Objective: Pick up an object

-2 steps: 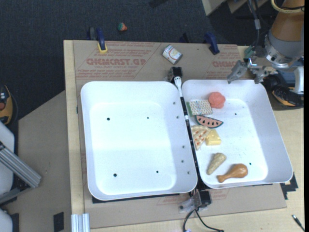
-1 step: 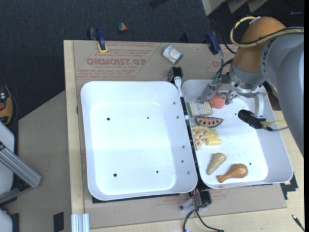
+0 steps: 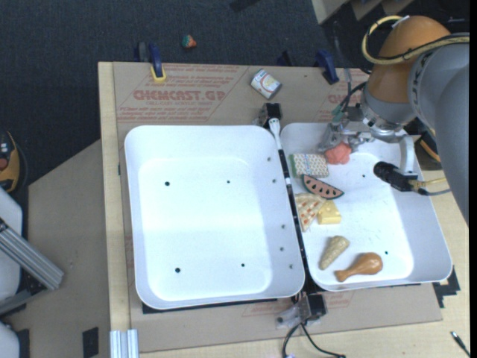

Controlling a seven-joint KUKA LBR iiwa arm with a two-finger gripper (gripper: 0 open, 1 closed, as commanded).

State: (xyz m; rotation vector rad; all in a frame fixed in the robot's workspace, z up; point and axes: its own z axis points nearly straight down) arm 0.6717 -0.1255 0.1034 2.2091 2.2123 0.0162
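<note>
The gripper (image 3: 337,142) hangs low over the far end of the right bin (image 3: 417,230), reaching in from about two o'clock of the bench, with the grey arm (image 3: 447,95) and its orange band (image 3: 402,58) bulking above it. Right at its tip, a touch toward four o'clock, lies a small pink-red lump (image 3: 339,154) (a toy food piece by the look of it, exact kind unclear). The lump sits against the claw's lower end, but whether it is actually between the fingers cannot be told from this slant, nor how wide the claw stands.

From the pink-red lump toward eight o'clock lies a pale chequered wafer (image 3: 309,163), and just below that, at six o'clock of the wafer, a watermelon slice (image 3: 323,189) with a dark rind. Farther toward six o'clock come a waffle-patterned piece (image 3: 306,209) and a yellow cheese wedge (image 3: 329,214) touching each other, then a tan cone-shaped piece (image 3: 334,251), and at its four o'clock a brown drumstick (image 3: 360,266) near the bin's near rim.

The left bin (image 3: 141,200) lies beside the right one, their rims meeting along the middle. On the cardboard at twelve o'clock of that seam rests a small white box (image 3: 265,83).
</note>
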